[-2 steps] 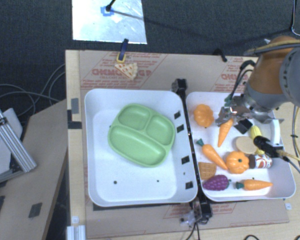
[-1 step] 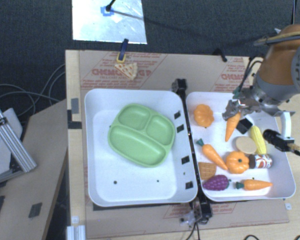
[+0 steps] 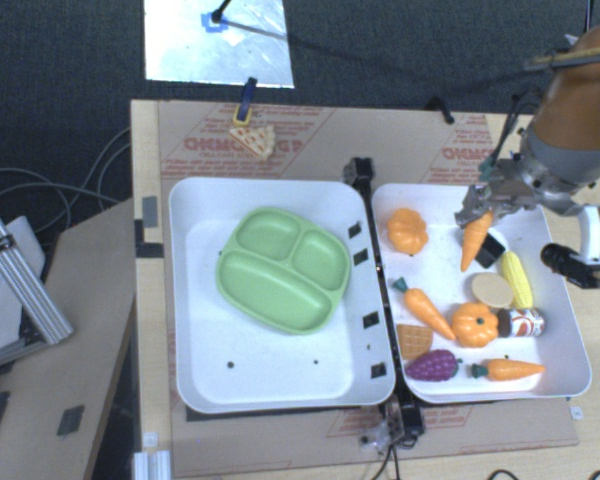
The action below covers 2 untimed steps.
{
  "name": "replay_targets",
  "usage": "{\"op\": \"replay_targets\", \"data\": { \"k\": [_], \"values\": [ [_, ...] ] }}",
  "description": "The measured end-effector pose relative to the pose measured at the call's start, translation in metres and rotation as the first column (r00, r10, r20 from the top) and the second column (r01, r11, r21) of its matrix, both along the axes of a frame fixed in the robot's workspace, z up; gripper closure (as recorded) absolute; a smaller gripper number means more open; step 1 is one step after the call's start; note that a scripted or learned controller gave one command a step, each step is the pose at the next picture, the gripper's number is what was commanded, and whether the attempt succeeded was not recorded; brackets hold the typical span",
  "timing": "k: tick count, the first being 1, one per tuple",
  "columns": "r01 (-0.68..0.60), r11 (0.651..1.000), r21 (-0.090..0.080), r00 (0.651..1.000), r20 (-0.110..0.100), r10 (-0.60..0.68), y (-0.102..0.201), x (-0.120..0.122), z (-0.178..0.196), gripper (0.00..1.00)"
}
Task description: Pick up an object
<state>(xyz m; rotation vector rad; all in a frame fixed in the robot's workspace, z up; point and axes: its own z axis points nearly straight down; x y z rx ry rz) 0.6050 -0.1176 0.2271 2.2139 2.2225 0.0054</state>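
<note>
**K:** Orange carrot [image 3: 474, 240] is the one in play. It sits in the right bin [image 3: 578, 340], near the top, hanging almost upright with its fat end up at the gripper [image 3: 483, 205].

**M:** Is it gripped?

**K:** Looks like it. The gripper appears closed on the carrot's top end, though the view is soft there, so I can't rule out that it's just leaning against the fingers.

**M:** Step?

**K:** My read is lift phase, grasp made or being made. The tip points down at the bin floor beside the black piece [image 3: 490, 249] and the yellow corn [image 3: 517, 278].

**M:** Next?

**K:** Straight vertical raise, slow. The hold is at one end only, so the carrot could swing or slip. Keep clear of the orange pepper [image 3: 407, 230] to the left and the right bin's wall. The green tray [image 3: 283, 268] in the left bin [image 3: 195, 268] isn't involved.
</note>
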Motion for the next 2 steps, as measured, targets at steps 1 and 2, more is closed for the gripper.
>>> {"op": "replay_targets", "data": {
  "k": [1, 2],
  "values": [
    [-0.005, 1.0, 0.002, 1.0, -0.001, 0.005, 0.039, 0.026, -0.001, 1.0],
    [-0.005, 1.0, 0.002, 1.0, -0.002, 0.005, 0.087, 0.04, -0.01, 1.0]
  ]
}}
